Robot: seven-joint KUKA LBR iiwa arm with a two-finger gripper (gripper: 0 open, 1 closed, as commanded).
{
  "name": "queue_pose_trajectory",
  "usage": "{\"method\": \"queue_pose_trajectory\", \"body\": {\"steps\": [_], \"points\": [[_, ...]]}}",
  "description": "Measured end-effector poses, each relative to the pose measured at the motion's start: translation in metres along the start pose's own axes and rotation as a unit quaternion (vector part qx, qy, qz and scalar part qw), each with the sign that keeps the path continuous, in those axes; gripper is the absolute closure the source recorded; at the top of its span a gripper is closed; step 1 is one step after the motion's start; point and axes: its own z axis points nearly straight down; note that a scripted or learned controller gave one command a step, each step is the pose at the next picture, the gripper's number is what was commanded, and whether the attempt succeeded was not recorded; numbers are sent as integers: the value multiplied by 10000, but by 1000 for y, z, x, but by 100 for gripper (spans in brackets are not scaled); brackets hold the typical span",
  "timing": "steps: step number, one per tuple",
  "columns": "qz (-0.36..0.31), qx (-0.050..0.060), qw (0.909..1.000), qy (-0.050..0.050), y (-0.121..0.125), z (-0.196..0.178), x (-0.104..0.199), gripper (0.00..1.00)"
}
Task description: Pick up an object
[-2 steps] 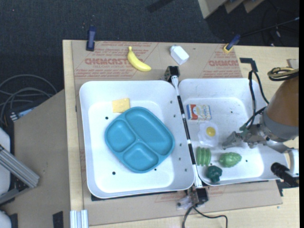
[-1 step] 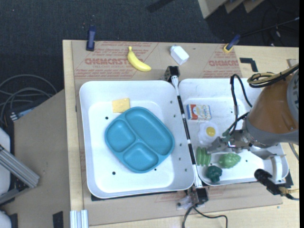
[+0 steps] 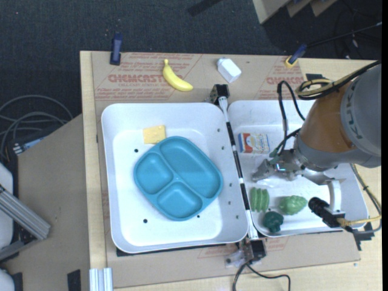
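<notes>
My gripper (image 3: pixel 270 168) hangs low over the middle of the right bin (image 3: pixel 265 111), with the grey and orange arm reaching in from the right. Just above it lies a small white carton with a red and blue label (image 3: pixel 253 142). Below it sit a ribbed light green piece (image 3: pixel 259 199), a leafy green piece (image 3: pixel 292 204) and a dark green round piece (image 3: pixel 273 221). Nothing is seen held in the gripper.
The left bin (image 3: pixel 121 162) holds a blue divided plate (image 3: pixel 176 177) and a yellow block (image 3: pixel 154 134) at its upper edge. On the bench behind the bins lie a yellow banana (image 3: pixel 176 77) and a white block (image 3: pixel 229 70).
</notes>
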Motion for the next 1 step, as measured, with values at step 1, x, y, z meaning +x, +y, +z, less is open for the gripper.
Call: {"method": "queue_pose_trajectory", "body": {"steps": [1], "points": [[10, 21, 10000, 8, -49, 0, 7, 0]]}}
